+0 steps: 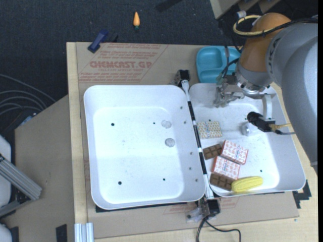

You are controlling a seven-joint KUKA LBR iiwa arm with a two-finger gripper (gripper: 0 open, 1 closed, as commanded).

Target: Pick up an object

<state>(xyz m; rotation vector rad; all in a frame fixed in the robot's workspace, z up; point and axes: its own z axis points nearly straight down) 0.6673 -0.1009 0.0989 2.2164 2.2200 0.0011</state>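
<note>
Camera view: arm in from right of frame, gripper (228,96) low over upper-left part of right bin (287,165), nr its top rim. Can't tell whether open or shut, too blurred. Nothing seen held. Objs lie below gripper in frame, toward lower left of bin: patterned card (209,129), chocolate bar (212,151), red-white packets (230,159), yellow corn (247,184) w/ long axis roughly left-right. Card nearest. Left bin (101,100) w/ two small discs (168,133). Blue tub (212,64) on worktop above gripper.
</note>
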